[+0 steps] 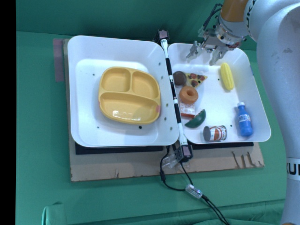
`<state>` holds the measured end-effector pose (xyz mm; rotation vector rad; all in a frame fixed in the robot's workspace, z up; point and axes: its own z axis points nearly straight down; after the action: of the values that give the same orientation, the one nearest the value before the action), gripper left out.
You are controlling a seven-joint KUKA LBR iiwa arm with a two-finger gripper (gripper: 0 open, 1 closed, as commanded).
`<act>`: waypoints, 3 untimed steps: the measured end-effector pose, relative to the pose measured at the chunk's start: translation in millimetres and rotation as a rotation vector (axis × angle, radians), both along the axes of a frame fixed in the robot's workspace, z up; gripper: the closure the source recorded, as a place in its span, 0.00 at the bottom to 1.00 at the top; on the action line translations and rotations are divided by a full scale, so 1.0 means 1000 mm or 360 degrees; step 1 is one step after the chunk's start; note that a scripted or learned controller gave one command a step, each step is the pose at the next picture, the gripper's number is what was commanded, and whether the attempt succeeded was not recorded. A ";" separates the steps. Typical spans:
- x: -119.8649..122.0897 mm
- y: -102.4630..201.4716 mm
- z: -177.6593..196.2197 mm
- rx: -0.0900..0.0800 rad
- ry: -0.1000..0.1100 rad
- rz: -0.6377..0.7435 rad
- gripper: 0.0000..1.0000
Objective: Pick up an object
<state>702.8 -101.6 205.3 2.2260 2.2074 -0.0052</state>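
My gripper [205, 53] hangs over the far edge of the right bin [255, 90], fingers open with nothing between them. Below it in that bin lie a pizza slice [195, 78], a dark brown cookie [179, 78], a donut [188, 94] and a small red-and-white packet [187, 109]. A yellow corn cob [227, 75] lies just right of the gripper. Nearer the front are a watermelon slice [196, 119], a can [215, 133] on its side and a blue bottle [243, 120].
The left bin [84, 55] holds a yellow divided plate [130, 95]. A black-and-white rod [171, 86] runs along the seam between the bins. Cables [187, 182] trail off the front of the cardboard base. My arm fills the right side.
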 end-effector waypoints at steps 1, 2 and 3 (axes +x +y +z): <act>-0.001 0.002 -0.013 -0.0002 0.0006 0.0005 0.00; -0.002 0.003 -0.015 -0.0002 0.0009 0.0006 0.00; -0.031 0.004 -0.018 -0.0001 -0.0017 0.0002 0.00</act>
<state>671.6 -97.5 187.4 2.2193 2.2028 0.0053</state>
